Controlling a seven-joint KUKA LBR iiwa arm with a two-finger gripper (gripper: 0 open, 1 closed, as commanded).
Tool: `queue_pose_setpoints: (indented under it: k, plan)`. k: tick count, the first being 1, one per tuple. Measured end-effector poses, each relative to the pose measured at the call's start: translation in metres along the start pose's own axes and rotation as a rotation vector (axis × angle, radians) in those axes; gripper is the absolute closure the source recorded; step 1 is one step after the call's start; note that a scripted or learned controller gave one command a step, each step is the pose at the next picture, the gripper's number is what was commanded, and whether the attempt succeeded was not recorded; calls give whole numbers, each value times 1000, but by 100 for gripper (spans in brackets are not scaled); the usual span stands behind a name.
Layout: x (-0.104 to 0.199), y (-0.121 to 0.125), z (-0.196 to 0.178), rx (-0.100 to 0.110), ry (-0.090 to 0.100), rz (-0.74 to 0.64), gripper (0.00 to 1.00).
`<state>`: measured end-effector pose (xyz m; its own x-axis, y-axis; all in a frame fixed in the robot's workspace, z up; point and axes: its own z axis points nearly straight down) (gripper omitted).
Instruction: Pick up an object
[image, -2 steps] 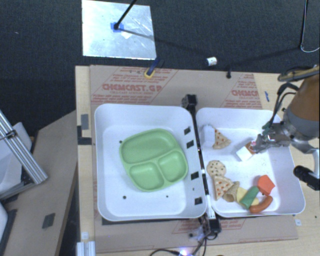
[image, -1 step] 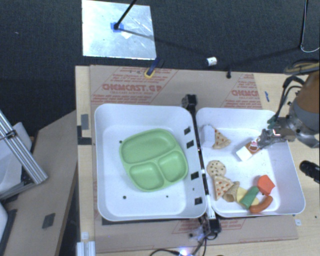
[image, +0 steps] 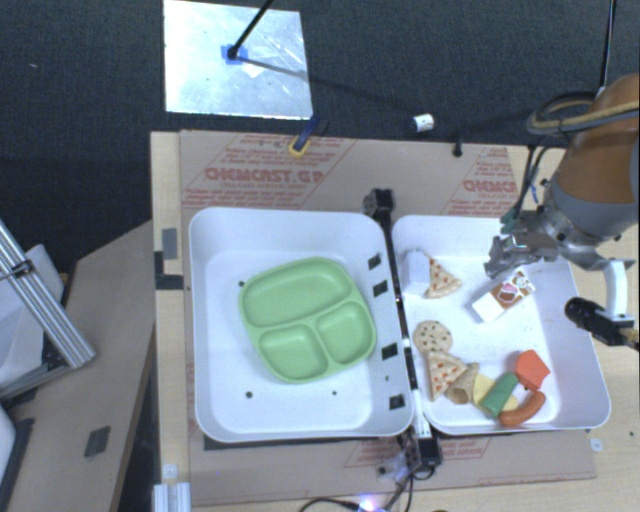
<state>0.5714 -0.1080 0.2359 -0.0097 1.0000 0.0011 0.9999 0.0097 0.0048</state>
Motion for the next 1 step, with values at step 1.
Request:
queue_pose_setpoints:
  k: [1]
  plan:
    - [39, 27, 14, 1, -1, 0, 100]
